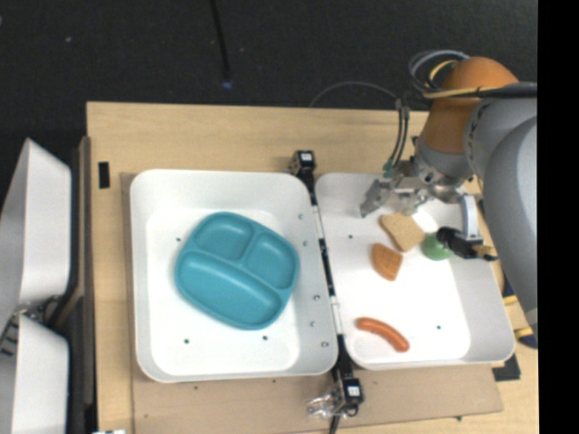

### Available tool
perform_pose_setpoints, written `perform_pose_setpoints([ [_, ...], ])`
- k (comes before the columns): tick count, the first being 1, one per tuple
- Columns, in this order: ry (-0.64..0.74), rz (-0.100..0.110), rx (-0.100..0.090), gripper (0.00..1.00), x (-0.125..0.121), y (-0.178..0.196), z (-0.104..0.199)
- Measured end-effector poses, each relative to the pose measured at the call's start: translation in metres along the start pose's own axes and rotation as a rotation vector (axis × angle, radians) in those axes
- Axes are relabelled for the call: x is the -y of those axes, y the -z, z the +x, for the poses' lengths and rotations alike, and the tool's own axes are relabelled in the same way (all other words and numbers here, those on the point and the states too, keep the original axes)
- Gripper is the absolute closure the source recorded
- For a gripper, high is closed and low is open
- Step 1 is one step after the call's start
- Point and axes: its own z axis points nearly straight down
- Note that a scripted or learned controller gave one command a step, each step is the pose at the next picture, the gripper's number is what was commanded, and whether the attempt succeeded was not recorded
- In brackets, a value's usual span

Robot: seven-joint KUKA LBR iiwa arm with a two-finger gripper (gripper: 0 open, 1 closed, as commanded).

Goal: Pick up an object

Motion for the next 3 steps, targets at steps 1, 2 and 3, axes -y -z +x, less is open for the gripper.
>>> perform_pose_setpoints([
  [1,0.002,-0.007,0.004,1.0,-0.002,0.015,-0.001],
  [2,0.001,-0.006,-0.005,1.0,-0.008,0.061,-0.002],
  [3,0.003,-0.007,-0.004,1.0,-0.01,0.116,-0.003],
])
